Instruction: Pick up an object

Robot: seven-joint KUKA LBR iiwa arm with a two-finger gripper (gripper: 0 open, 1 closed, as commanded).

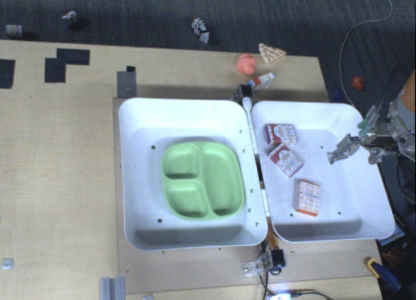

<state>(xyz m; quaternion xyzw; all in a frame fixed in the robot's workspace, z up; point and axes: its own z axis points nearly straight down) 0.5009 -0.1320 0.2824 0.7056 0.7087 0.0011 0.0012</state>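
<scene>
Hovering over the right bin (364, 224), the claw (348, 149) gaped, holding nothing; three red-and-white cartons (286, 160) bore unreadable print.

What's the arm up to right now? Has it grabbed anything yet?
Gripper over right bin, near its right side, nothing between fingers. Three small red-and-white boxes lie in that bin, untouched. Green divided tray in left bin. Path clear.
</scene>
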